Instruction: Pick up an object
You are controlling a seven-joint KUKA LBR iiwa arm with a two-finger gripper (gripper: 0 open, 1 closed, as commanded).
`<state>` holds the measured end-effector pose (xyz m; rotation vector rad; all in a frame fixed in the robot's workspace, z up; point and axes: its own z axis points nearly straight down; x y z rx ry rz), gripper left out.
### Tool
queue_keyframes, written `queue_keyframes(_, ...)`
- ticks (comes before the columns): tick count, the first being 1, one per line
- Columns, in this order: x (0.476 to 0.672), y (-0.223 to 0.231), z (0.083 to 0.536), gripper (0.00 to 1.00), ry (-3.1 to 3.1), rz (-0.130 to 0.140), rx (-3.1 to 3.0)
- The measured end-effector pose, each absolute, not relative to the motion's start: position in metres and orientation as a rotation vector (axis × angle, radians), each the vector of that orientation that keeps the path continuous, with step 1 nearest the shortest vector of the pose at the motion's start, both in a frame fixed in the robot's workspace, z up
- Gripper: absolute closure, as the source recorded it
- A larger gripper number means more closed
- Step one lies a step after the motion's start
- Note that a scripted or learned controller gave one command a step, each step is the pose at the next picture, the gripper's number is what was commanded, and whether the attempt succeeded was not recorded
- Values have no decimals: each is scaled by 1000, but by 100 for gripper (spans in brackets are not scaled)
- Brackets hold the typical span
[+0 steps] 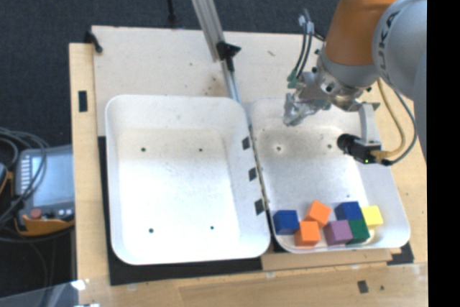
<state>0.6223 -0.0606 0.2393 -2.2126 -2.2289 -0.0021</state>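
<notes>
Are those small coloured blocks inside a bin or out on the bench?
Inside: the small coloured blocks cluster in the right shallow white bin's near corner.

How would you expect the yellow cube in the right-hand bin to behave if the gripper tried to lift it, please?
The yellow cube looks flat-sided, so it probably won't roll. It sits against the green cube near the right bin's rim, so fingers may nudge neighbours.

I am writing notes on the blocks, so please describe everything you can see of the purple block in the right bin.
The purple block is a small cube with a matte look, perhaps foam or painted wood. It lies flat on the floor of the right bin, near its front edge, in a tight cluster. An orange block is at its left, a green block at its right, and a blue block just behind it. The end effector is far from it.
</notes>
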Motion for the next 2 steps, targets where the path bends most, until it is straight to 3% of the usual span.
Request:
queue_keyframes(1,608,-5,231,100,-2227,0,-2213)
queue_keyframes(2,608,42,230,100,-2229,-2,-2214)
